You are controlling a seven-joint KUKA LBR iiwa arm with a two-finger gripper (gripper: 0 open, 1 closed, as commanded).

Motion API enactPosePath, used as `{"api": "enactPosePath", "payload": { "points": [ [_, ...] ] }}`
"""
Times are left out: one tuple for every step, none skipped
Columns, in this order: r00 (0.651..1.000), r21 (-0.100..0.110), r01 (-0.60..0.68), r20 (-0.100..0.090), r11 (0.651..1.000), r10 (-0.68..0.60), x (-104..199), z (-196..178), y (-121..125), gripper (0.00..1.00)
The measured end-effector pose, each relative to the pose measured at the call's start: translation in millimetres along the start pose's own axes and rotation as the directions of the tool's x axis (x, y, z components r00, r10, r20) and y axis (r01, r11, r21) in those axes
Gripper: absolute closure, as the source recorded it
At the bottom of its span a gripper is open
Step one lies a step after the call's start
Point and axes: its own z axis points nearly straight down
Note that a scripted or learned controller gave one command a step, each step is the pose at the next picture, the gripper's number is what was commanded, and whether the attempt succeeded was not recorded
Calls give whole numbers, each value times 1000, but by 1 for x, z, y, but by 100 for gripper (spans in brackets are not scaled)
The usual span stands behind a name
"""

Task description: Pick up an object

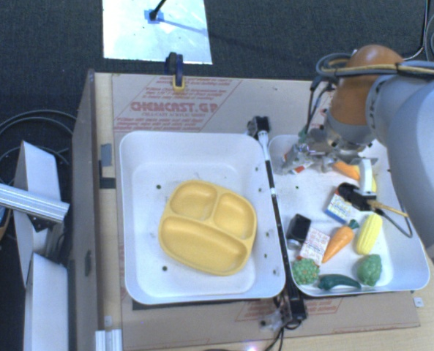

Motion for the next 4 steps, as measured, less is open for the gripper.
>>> {"api": "enactPosePath", "payload": {
  "points": [
    [1000, 0, 1, 1, 1000, -1, 0, 0, 0, 0],
    [1000, -6, -1, 0, 1000, 1, -5, 0, 1, 0],
    [1000, -8, -1, -2, 1000, 1, -37, 0, 1, 0],
    [1000, -7, -5, -1, 1000, 4, -49, 2, -68, 0]
  ]
}}
